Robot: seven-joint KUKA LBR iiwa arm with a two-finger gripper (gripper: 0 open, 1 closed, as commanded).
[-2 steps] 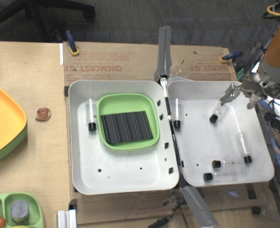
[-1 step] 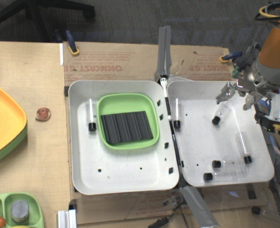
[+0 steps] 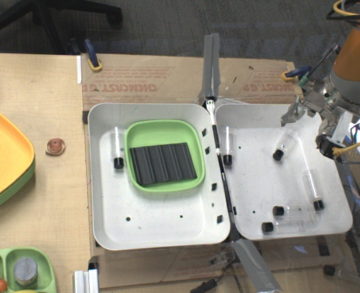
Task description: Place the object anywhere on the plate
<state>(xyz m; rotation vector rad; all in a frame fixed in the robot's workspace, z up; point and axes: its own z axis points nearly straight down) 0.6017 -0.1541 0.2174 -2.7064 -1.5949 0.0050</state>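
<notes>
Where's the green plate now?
In the camera view, the green plate sits in the left bin, a dark ridged slab on it, a clear tube beside its left edge.

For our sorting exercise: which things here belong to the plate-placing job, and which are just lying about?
Job: green plate, dark ribbed block lying on it, capped clear tubes.
Lying about: yellow plates, small red disc, blue clamp.

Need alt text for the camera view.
A dark ribbed slab lies on the green plate in the left bin. Capped clear tubes lie in the right bin, where the arm's pincer hovers near the far edge.
</notes>
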